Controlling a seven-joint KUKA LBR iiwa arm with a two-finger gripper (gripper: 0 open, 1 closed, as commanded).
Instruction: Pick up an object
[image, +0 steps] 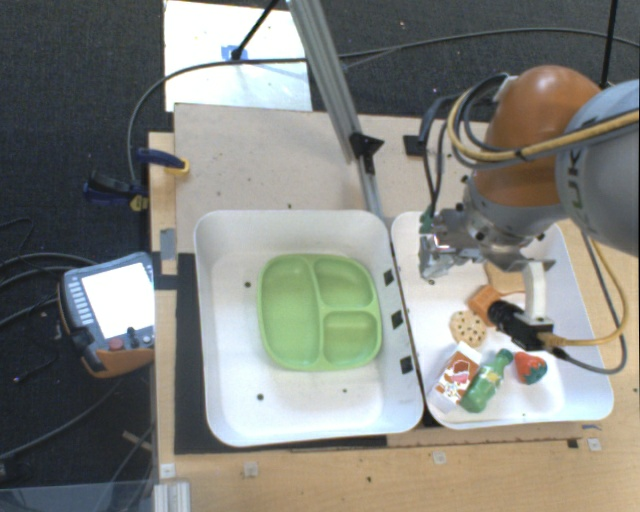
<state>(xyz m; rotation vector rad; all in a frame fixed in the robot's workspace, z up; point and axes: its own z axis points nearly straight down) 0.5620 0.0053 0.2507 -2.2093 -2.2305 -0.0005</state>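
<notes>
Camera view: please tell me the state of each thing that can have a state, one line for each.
green divided plate: lying flat in the left bin, compartments bare
green bottle: lying on its side in the right bin
small carton: lying tilted, touching the green bottle
cracker: lying flat
strawberry toy: lying loose beside the bottle
gripper: above the right bin's far left corner, holding nothing I can see
</notes>
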